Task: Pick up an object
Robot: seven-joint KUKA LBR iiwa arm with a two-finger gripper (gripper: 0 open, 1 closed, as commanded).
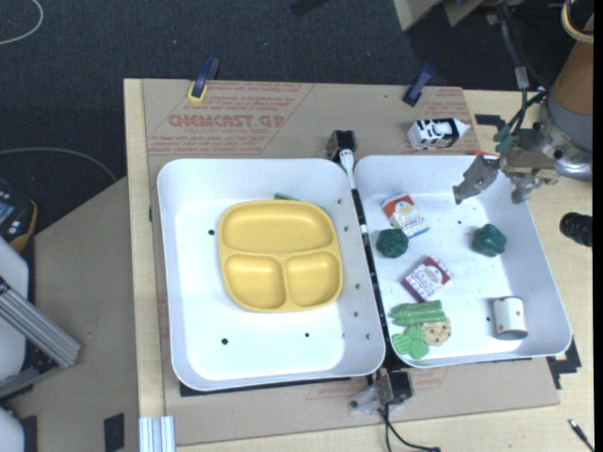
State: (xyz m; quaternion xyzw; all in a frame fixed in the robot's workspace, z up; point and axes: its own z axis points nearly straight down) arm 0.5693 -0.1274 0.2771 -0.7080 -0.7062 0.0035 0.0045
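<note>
Since nothing sits between the fingers, the pick is not yet made: the gripper (497,179) hangs over the far right corner of the right bin (551,281), jaws spread wide and holding nothing. Nearest candidate is the green lump (488,240), on the bin floor near its right edge, just short of the jaws on the near side and clear of both. Descent and closing are left, I'd say.

We see arm (575,92) cut by right edge; green scrap (285,197) mostly hidden behind yellow tray (280,253).
</note>
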